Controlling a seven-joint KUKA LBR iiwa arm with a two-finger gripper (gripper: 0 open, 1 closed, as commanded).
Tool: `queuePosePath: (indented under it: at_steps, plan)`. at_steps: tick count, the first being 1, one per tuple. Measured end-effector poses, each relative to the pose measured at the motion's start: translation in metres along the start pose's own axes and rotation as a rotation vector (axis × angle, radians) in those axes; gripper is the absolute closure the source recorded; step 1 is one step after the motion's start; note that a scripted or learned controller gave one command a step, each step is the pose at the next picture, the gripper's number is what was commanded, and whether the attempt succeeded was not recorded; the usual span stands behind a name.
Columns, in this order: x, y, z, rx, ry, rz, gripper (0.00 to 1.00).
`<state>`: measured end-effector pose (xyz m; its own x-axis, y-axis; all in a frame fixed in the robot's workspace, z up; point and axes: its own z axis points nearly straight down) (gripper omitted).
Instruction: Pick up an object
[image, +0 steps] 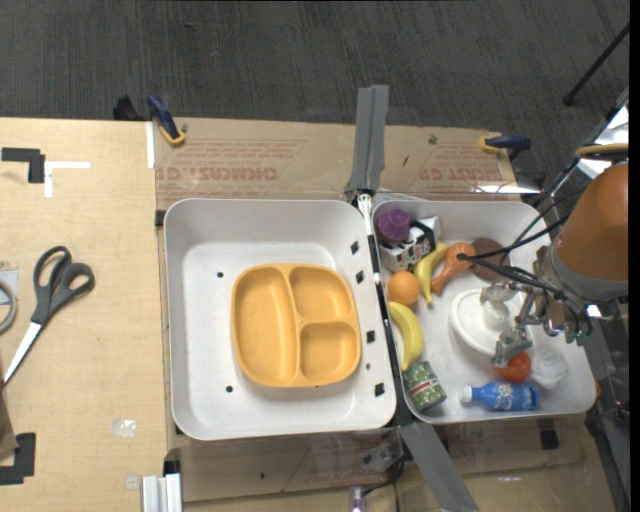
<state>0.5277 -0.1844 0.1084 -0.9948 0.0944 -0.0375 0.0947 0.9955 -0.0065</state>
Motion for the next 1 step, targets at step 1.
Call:
queuePosePath:
  at_steps: [1]
  plan:
    - [-0.0918,0.0644,0.0026,-0.005,0.004,-0.006,0.0]
